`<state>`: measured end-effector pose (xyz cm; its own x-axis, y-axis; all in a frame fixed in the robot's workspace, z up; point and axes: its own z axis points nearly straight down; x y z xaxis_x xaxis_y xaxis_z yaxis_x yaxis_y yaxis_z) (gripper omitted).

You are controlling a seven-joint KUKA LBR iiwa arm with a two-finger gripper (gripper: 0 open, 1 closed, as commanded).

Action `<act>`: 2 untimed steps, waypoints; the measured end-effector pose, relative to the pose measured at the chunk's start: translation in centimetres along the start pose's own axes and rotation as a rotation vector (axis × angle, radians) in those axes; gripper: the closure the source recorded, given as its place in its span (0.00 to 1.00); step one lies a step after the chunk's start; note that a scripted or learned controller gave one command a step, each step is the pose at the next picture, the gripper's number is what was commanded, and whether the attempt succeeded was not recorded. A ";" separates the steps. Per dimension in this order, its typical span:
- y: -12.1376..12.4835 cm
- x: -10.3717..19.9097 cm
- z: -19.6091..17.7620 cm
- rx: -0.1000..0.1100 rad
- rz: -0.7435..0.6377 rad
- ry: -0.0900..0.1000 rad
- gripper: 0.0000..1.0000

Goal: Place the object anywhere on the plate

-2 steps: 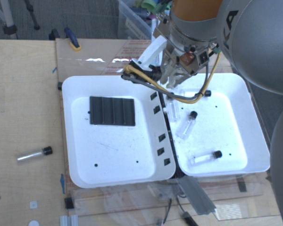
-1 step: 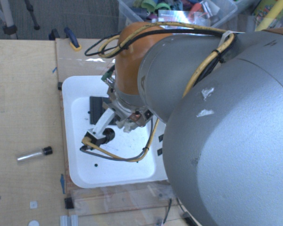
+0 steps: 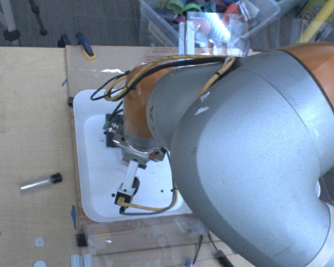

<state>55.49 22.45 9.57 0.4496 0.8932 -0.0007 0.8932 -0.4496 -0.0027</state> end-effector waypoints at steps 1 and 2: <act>-4.4 -2.2 0.4 -0.012 0.146 0.013 1.00; -6.1 -3.2 0.4 -0.019 -0.466 0.009 1.00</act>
